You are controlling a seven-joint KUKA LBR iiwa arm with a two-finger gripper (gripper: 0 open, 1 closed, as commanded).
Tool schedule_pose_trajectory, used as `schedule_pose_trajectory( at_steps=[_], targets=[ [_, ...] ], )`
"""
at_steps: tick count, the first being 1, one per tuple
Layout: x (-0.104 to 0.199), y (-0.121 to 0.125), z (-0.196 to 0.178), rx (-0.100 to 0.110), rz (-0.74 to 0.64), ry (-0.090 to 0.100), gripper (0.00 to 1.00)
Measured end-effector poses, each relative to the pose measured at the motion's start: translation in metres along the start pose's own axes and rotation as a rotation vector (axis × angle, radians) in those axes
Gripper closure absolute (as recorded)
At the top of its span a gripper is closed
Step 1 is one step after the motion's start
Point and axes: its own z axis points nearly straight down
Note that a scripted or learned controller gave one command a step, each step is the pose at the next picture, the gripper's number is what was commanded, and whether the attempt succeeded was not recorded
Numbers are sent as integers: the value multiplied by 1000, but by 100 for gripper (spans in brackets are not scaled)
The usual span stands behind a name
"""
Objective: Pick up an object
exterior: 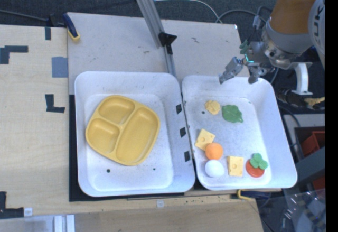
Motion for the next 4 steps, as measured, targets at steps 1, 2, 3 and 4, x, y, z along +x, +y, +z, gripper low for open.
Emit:
schedule_pose_trajectory(
  at_steps=[1, 2, 3, 4],
  targets=[
    [-51, 39, 130, 7, 3, -2, 0],
    [-56, 2, 175, 8, 3, 0, 0],
    [-77, 38, 190, -9, 0, -1, 0],
    [-106, 21, 56, -9, 2, -4, 0]
  ],
)
